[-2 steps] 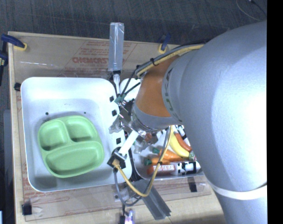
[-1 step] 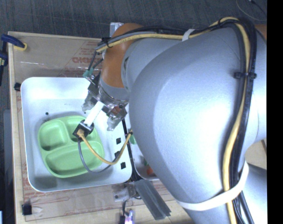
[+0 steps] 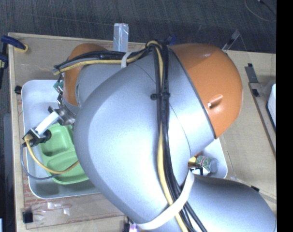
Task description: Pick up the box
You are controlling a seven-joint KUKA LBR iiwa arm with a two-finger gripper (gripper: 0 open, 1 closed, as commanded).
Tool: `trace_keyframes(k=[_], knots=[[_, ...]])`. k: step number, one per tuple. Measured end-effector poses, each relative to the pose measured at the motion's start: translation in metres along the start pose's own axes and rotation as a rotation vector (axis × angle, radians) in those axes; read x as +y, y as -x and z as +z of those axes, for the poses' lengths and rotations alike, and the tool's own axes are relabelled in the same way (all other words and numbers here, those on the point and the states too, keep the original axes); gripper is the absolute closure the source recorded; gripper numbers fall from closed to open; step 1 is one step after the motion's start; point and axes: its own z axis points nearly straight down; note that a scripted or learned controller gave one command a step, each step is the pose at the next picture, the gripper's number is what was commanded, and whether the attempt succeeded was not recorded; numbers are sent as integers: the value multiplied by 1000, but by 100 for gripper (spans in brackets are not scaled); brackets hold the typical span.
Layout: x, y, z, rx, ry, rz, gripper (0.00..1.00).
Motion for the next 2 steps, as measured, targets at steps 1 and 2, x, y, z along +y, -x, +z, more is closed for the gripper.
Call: trace_keyframes(k=[1, 2], knots=[[16, -37, 10, -1, -3, -9, 0], [4, -85, 9, -4, -4, -129, 0]])
